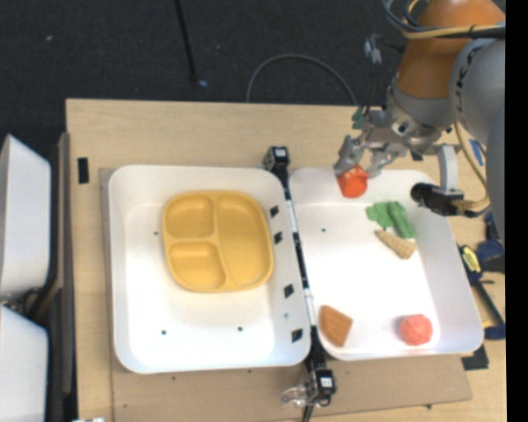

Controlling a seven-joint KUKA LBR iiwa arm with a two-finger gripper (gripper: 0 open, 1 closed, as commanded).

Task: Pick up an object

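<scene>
My gripper [361, 163] hangs over the far edge of the right bin [361, 288], fingers pointing down. A small orange-red object [354, 182] sits between the fingertips, and the fingers appear shut on it. Elsewhere in the right bin lie a green object [392, 216], a tan wedge [398, 244] just below it, an orange-brown piece [335, 324] at the near left and a pink-red ball [414, 329] at the near right.
The left bin [132, 323] holds a yellow divided plate [218, 239]. A black divider with clips [290, 262] runs between the two bins. The wooden bench [202, 126] borders both bins.
</scene>
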